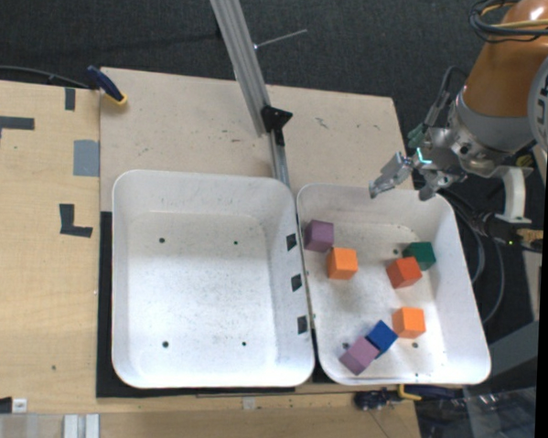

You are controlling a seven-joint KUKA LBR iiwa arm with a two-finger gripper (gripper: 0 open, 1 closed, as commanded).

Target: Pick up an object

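The right bin (450,360) holds several small cubes. A purple cube (320,234) and an orange cube (342,263) lie near its left wall. A red-orange cube (403,272) touches a green cube (420,255) toward the right. Lower down sit another orange cube (409,321), a blue cube (381,338) and a light purple cube (359,355), the last two touching. My gripper (406,178) hangs over the bin's far right corner, above the cubes, its fingers spread apart with nothing between them.
The left bin (126,252) sits beside the right one. A slanted metal rail (248,66) runs down to the gap between the bins. A blue and yellow clamp (107,84) lies at the back left. Cables hang at the far right.
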